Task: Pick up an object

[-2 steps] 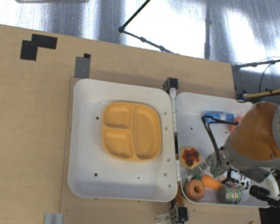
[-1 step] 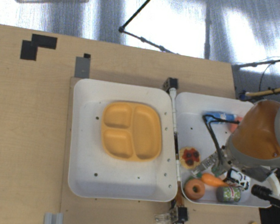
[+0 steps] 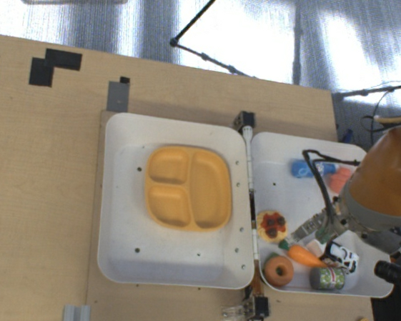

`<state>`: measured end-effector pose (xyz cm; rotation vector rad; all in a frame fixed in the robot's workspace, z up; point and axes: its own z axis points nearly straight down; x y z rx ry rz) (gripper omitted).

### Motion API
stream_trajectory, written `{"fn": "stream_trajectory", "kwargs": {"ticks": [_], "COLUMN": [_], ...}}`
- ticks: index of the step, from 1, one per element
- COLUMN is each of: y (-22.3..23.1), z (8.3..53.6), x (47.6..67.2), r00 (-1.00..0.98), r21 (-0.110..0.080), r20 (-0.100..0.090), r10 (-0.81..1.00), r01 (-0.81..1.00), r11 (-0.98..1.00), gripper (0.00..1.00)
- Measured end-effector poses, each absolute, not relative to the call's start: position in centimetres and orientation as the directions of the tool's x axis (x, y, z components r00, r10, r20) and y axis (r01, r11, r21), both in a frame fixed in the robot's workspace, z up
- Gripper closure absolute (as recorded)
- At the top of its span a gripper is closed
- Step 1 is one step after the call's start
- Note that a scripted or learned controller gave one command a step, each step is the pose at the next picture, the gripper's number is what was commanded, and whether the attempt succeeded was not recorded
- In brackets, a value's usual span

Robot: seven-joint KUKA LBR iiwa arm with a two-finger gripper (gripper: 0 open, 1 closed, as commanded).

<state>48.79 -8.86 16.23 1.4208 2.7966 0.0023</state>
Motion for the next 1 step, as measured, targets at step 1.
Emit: {"fn": "stream_trajectory", "kwargs": {"ticks": [1], "y": [-7.03], "z": [18.46], "x": [48.82], "r00": [-0.716], "r21": [0.003], "r20": [-0.005], "r10": [0.698], "r01": [0.698], "r11": [0.716], "gripper": [1.0]}}
